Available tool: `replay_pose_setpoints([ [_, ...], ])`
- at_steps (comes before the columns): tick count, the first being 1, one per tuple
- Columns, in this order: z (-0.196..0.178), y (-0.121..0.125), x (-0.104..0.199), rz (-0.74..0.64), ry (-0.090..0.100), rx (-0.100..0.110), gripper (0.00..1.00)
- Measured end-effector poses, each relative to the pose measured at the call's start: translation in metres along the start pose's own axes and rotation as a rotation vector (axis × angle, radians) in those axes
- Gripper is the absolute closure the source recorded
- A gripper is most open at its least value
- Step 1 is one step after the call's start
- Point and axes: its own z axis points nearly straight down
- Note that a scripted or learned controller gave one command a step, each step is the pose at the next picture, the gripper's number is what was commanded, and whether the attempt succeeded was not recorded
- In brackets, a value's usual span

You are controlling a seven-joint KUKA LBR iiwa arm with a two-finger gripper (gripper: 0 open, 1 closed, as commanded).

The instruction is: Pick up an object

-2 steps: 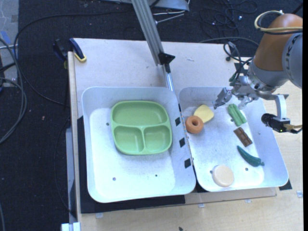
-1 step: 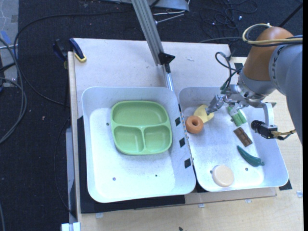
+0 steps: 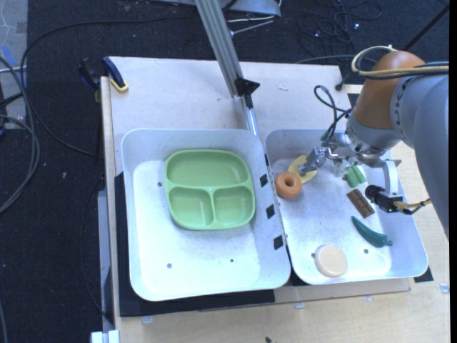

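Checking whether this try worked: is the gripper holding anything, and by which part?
It cannot be told. The gripper sits low in the right bin against a yellow object beside the orange ring, but no grasp is visible.

arm (image 3: 421,113): grey casing | orange band above wrist | black and yellow cables looped alongside

We see a pale bench (image 3: 178,91) mid-frame bearing two white bins, left (image 3: 143,263) and right (image 3: 410,259), side by side
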Motion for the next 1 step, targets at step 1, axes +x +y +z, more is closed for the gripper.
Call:
replay_pose_setpoints([
  [1, -0.0134, 0.0019, -0.0001, -0.001, -0.002, -0.007, 1.0],
])
